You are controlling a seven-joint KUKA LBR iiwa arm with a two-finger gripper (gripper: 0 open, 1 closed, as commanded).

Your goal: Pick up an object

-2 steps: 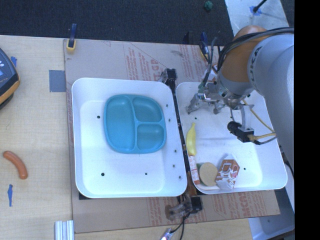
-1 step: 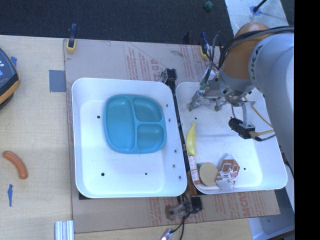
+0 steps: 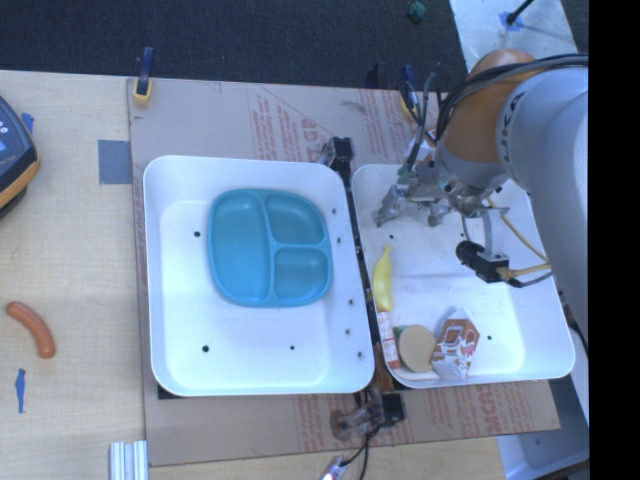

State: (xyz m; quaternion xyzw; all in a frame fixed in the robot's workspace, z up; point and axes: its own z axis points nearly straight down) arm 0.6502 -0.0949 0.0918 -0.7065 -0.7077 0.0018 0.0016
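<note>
From above, the bench [image 3: 70, 268] holds two white bins side by side. The left bin [image 3: 180, 358] has a blue plate [image 3: 270, 246] in it, with three sections. The right bin [image 3: 530, 338] has a yellow banana [image 3: 382, 278] lying along its left wall. Near the bottom of that bin sits a round tan thing [image 3: 416, 347], and touching it on the right is a small red and white carton [image 3: 458, 348].

The grey arm [image 3: 545, 118] reaches in from the right, with an orange band [image 3: 480, 98] above the wrist. The jaws [image 3: 412, 213] hang over the top part of the right bin, above the banana and apart from it. The two fingers are spread wide, and nothing sits between them.

A red sausage [image 3: 32, 328] lies on the bench, far left of the bins. A dark box with a yellow edge [image 3: 15, 158] sits at the left edge.
</note>
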